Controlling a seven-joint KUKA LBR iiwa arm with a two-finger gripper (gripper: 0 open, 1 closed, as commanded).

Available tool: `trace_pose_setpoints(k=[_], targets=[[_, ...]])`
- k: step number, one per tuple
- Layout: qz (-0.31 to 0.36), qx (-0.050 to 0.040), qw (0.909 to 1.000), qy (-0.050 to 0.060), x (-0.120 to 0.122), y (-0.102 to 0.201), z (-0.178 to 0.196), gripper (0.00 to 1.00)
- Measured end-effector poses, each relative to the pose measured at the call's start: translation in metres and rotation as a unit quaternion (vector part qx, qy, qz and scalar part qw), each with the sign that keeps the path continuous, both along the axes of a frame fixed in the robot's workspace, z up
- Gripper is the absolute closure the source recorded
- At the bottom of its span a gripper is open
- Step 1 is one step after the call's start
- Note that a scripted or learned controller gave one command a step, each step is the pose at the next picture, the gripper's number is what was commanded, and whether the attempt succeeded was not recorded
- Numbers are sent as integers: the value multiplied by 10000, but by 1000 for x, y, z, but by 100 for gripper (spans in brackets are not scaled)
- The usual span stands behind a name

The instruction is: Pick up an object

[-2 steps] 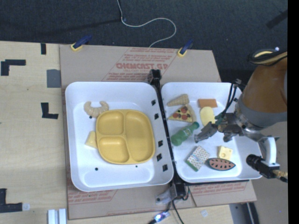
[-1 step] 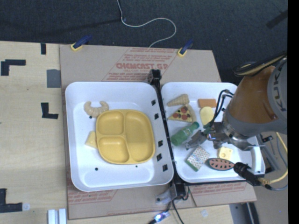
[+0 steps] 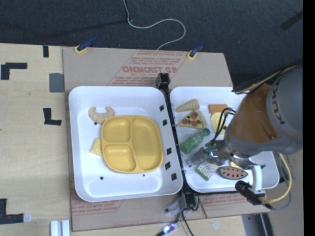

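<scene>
- Grey metal and an orange band make up the arm (image 3: pixel 266 124) bent low over the right bin (image 3: pixel 273 178), with its gripper (image 3: pixel 212 152) down among the toys.
- Whether the fingers are spread or closed I cannot tell; they are dark, small and crowded by clutter, and nothing shows clamped between them.
- By my judgement the pick is not yet done: every toy looks to lie on the bin floor, so closing on one and lifting it remain.
- Just beside the fingers, toward the divider between the bins, lies a green bottle (image 3: pixel 194 141), smooth, glossy and tilted.
- Close below the fingers sit a speckled pale block (image 3: pixel 206 170) and a flat watermelon slice (image 3: pixel 232 172), red with dark seeds.
- Beyond the bottle, farther from the fingers, rest a pizza wedge (image 3: pixel 192 120), a ribbed tan cone (image 3: pixel 188 105) and an orange block (image 3: pixel 217 108).
- Well away from the fingers, in the left bin (image 3: pixel 81 146), a yellow divided plate (image 3: pixel 132 143) with rounded corners looks like hard matte plastic, with a curled beige pastry (image 3: pixel 100 114) near it.
</scene>
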State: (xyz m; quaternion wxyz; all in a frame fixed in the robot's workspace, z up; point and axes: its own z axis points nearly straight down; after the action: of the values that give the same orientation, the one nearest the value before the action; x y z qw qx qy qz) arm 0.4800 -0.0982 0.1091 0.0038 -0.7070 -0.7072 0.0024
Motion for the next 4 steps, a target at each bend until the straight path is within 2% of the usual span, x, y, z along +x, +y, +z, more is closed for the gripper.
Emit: trace_pose_setpoints(k=[1, 2, 3, 4], targets=[[-15, -46, 10000, -75, 1, -3, -23, 0], [-9, -39, 9999, -95, 3, -2, -10, 100], [4, -10, 10000, -49, 9, -5, 34, 100], [10, -12, 10000, -59, 6, 0, 95, 100]])
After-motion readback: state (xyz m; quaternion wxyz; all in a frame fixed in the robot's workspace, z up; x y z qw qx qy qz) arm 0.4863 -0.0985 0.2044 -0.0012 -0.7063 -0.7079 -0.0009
